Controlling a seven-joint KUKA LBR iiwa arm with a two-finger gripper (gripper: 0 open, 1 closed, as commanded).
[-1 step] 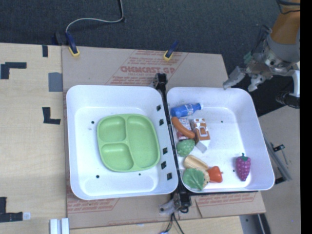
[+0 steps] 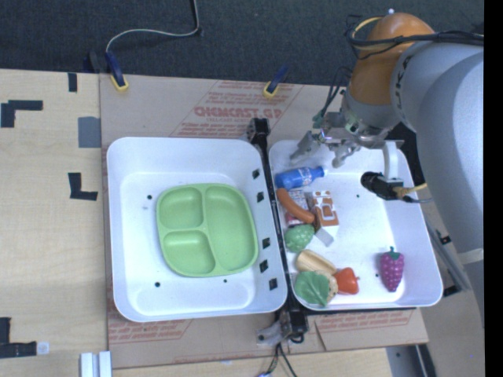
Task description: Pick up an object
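My gripper [image 2: 322, 152] hangs over the far left part of the right bin [image 2: 409, 234], open, with nothing between its fingers. Just below it a blue bottle [image 2: 299, 177] lies on its side against the bin's left wall. Nearer along that wall are an orange sausage [image 2: 295, 207], a small brown and white box [image 2: 324, 209], a green vegetable [image 2: 299, 237], a bread roll [image 2: 314, 261], a leafy green piece [image 2: 313, 290] and a red pepper [image 2: 346, 281]. A purple bunch of grapes [image 2: 391, 268] stands apart at the near right.
The left bin [image 2: 126, 210] holds a green divided plate [image 2: 208, 229] in its middle. A black divider with clips [image 2: 266, 210] runs between the bins. The grey arm [image 2: 448, 116] reaches over the right bin's far right side.
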